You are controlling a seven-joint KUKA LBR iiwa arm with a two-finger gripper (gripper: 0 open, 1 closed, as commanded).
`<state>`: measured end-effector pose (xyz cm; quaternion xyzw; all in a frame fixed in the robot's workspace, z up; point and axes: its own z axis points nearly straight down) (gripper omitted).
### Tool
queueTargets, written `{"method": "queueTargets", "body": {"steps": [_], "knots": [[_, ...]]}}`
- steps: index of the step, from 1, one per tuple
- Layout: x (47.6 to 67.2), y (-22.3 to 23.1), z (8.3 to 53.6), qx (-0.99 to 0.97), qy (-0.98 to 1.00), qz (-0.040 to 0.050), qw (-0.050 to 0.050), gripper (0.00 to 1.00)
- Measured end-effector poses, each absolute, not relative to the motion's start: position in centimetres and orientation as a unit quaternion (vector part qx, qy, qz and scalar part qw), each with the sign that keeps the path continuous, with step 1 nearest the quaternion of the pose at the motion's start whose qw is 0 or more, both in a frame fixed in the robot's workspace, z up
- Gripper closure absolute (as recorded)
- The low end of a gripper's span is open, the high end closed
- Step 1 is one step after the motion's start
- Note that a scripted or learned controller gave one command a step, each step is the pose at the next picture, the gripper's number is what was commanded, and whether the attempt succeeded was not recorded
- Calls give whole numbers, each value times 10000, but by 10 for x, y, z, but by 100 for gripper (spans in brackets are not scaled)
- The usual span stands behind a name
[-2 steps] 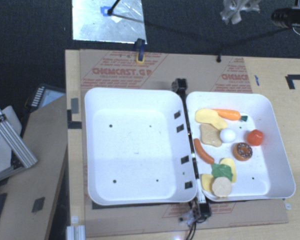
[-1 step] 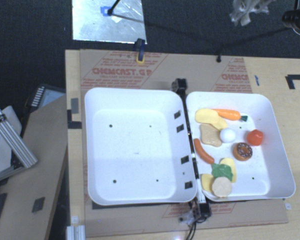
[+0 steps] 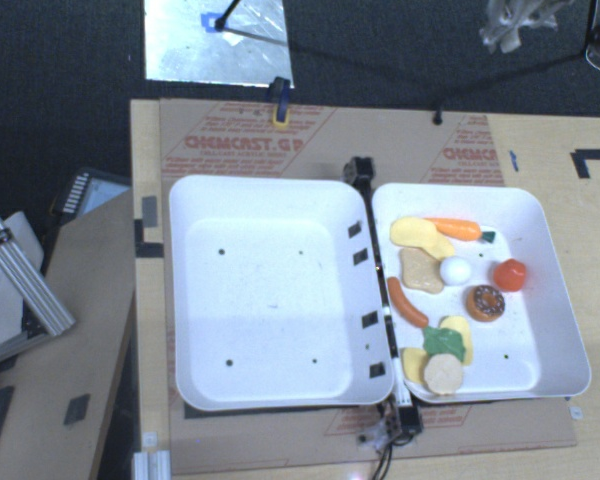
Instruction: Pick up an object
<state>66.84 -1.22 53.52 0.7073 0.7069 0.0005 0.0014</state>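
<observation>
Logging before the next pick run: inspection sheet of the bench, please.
Surface: left bin bare; right bin holds all the toy food.
Job's things: carrot, tomato, doughnut, sausage, white ball, bread slice, round cracker, green leaf, yellow pieces.
Clutter: nothing seen.
Pincer: raised past the bench's far right corner, blurred.
Cables: plug and wires at the bins' near seam.
Surroundings: foil sheet on dark floor, aluminium rail on the left.
</observation>
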Motion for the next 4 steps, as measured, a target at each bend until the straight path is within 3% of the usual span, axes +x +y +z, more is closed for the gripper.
{"method": "queueTargets", "body": {"steps": [2,4], "knots": [[668,-66,536,7074,7068,9,17,100],[668,-88,536,7072,7070,9,20,100]]}}
